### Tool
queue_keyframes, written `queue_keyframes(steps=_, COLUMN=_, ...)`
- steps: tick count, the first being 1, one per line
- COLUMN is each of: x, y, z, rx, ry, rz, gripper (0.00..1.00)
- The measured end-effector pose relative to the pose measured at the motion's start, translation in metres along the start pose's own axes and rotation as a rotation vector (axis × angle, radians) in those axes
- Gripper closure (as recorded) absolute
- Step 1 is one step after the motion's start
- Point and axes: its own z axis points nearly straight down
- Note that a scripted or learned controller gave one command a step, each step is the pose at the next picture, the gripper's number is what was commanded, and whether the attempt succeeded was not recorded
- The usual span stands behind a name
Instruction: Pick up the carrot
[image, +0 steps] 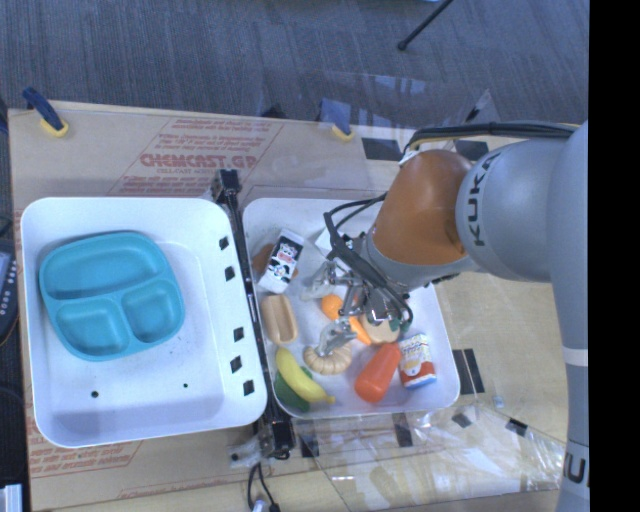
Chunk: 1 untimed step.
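Observation:
The carrot (362, 331) is an orange piece lying slantwise in the middle of the right white bin (443, 345). The gripper (347, 312) is right on top of it and covers its middle. Orange shows on both sides of the gripper, at the upper left and the lower right. The carrot seems to rest among the other items on the bin floor. The grey arm with its orange band (425, 215) reaches in from the right above the bin.
Around the carrot lie a milk carton (286, 261), a hot dog bun (279, 319), a banana (299, 377), a croissant (333, 354), a red-orange piece (378, 372) and a small can (416, 361). The left bin (60, 415) holds a blue divided tray (110, 292).

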Motion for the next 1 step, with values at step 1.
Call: queue_keyframes(steps=1, x=-0.0055, y=0.0000, z=-0.0178, rx=0.006, ry=-0.016, rz=-0.008, gripper=1.00)
